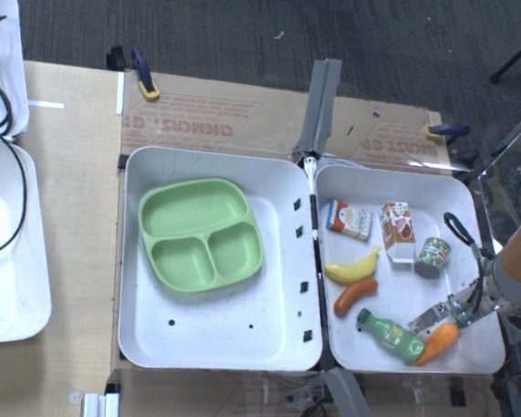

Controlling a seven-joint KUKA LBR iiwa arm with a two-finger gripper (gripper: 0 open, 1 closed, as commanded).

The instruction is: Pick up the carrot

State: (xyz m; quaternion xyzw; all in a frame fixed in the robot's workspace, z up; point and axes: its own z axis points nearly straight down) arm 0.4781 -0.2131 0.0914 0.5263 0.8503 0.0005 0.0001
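Observation:
The orange carrot (437,344) lies near the front right corner of the right bin (370,360). Its narrow end touches the green bottle (391,336). My gripper (449,313) comes in from the right and sits low, just above and behind the carrot's thick end, very close to it. The view does not show the carrot lifted.
The right bin also holds a banana (351,269), a red sausage (355,295), a small can (433,256) and two little cartons (349,220) (397,230). A green divided plate (201,234) sits in the left bin (139,329). The bin's right wall is close behind my gripper.

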